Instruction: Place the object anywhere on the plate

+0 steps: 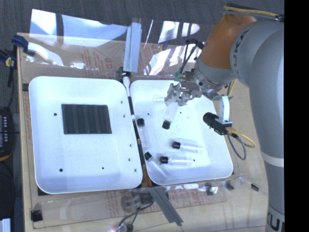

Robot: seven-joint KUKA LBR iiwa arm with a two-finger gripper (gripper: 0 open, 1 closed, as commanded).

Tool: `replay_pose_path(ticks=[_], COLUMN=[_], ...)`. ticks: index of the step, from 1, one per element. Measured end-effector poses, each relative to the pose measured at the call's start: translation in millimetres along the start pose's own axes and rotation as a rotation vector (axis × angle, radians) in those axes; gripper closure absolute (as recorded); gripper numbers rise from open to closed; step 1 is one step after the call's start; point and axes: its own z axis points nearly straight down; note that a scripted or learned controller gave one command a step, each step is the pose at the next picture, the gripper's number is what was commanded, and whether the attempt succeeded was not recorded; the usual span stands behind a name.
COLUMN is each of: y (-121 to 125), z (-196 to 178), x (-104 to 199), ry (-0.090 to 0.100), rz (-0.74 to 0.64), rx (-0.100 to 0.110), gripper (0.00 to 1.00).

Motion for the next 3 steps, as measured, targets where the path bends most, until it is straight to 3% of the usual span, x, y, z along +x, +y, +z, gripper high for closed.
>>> replay_pose_path(ticks=[1, 2, 3], y=[14.6, -11.3, 33.7], z=[27.6, 28.2, 59.8], x=[117.1, 206.1, 255.1], ry=[-0.001, -0.002, -0.002], rz=[0.017, 0.022, 0.483], rx=[0.002, 0.004, 0.004], gripper=[1.00, 1.00, 1.00])
